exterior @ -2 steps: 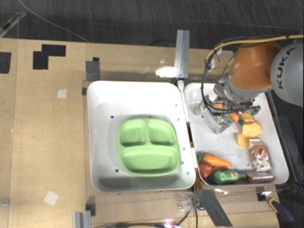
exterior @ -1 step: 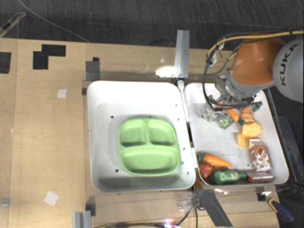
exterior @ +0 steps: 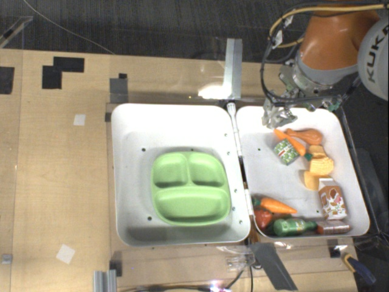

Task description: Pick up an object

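My gripper hangs over the far left part of the right bin, just above and left of a small carrot and a brown drumstick. A green can lies right below them. Nothing shows between the fingers. Further right lie yellow and orange food pieces and a red-labelled jar. Along the near edge rest a larger carrot, a red piece and a green bottle.
The left bin holds a green divided plate. A metal divider post stands between the bins at the back. Cables loop above the orange wrist.
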Controlling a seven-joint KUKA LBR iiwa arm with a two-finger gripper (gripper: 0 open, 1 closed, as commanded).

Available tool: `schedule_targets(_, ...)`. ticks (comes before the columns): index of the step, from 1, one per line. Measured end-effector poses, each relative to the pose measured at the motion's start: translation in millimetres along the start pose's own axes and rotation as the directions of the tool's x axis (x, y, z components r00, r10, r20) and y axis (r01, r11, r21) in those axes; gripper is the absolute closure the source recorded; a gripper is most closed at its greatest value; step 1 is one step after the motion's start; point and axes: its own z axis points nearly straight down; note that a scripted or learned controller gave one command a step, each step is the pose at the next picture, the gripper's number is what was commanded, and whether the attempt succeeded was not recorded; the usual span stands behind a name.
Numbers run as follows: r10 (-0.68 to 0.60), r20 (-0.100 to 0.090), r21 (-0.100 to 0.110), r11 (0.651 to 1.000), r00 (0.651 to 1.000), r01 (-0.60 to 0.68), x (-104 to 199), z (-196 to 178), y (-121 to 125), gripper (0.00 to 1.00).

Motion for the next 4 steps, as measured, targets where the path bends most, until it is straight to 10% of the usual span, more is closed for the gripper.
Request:
schedule_targets(1, 0.393, -0.004, 0.003, 0.919, 0.919, -0.393, 52.2, -105.0, -11.6, 1.0)
schedule_targets(2, 0.437, -0.013, -0.005, 0.899, 0.899, -0.437, -33.8, -73.7, 54.2, 1.0)
schedule_targets(3, 0.343, -0.026, -0.005, 0.939, 0.939, -0.343, 31.3, 58.4, -32.3, 1.0)
schedule_targets(4, 0.335, -0.011, -0.002, 0.942, 0.942, -0.335, 24.2, 50.2, -30.3, 0.0)
